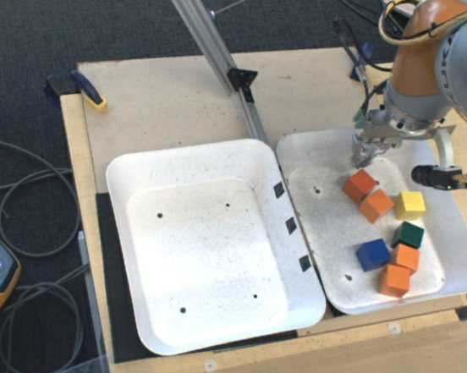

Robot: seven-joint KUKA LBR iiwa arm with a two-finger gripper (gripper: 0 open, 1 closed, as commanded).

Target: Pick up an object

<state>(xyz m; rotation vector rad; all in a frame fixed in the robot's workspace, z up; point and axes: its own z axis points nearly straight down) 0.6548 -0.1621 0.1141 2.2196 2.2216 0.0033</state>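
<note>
Right bin (333, 292), contents listed left to right: one blue cube (373, 254) near the front; two orange-red cubes (359, 183) (377, 204) touching, toward the rear; two orange cubes (393, 280) (406, 258) at the front rim; one dark green cube (410, 235) just behind those; one yellow cube (411, 203) right of the orange-red pair. End effector (367, 153): poised at the bin's rear, just behind the orange-red pair; opening cannot be told.

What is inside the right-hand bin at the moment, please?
The right bin holds seven blocks: four orange, one yellow, one green, one blue. The gripper hides the floor beneath it.
</note>
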